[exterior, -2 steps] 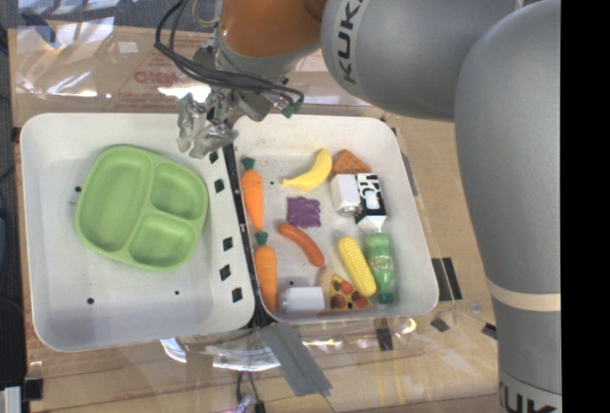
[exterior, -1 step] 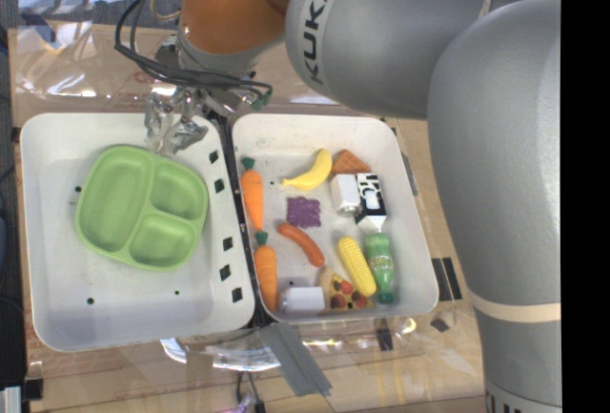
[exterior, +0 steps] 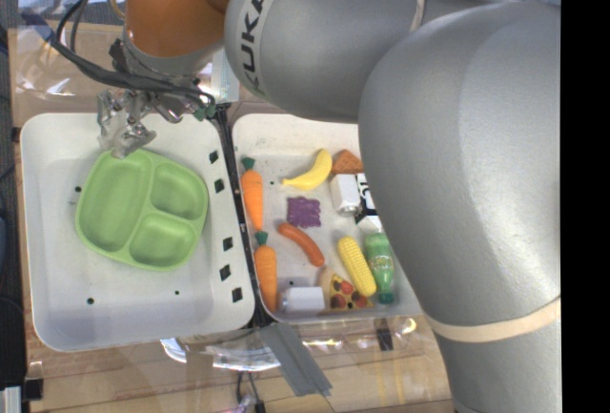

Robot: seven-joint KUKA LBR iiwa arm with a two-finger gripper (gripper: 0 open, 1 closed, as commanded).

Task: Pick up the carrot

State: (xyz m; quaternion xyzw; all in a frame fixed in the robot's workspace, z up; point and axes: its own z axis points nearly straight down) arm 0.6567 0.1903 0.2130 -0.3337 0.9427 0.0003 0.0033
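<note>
Two orange carrots lie along the left wall of the right bin: one carrot near the top with its green tip at the far end, and a second carrot lower down. My gripper hangs over the far edge of the left bin, just above the upper left corner of the green divided plate. It is well to the left of both carrots, and nothing shows between its metal fingers.
The right bin also holds a banana, a purple bunch of grapes, a red chilli, a corn cob, a green bottle, a white box and a small carton. My big grey arm covers the right side.
</note>
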